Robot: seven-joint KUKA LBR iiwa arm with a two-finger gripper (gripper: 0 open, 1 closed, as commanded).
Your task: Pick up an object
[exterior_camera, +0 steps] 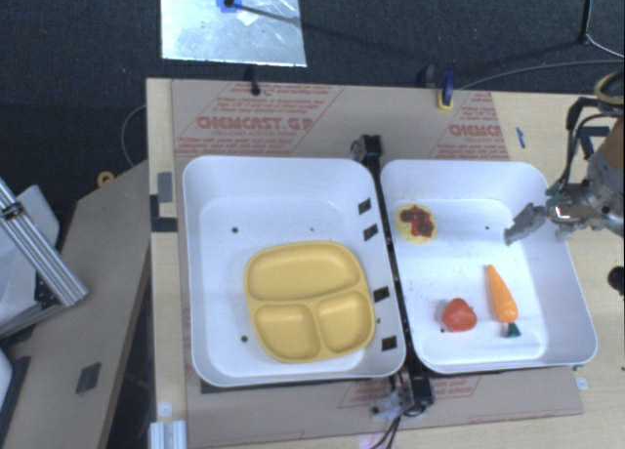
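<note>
Looking down on two white bins side by side. Right bin, the one nearest the gripper, holds three items: one small pizza-like disc out past the fingertip toward the divider, one orange carrot just below and slightly short of the tip, and one red tomato-like piece beyond the carrot (lower, nearer the divider). Left bin, well beyond the gripper's reach point, holds one yellow three-compartment tray; its compartments look bare. Count: two bins, one tray, three toy foods. Gripper hangs over the right bin's near edge, a grey finger pointing toward the disc. Cannot tell whether it is released or clenched; nothing visible in it, and no item is touching it.
</note>
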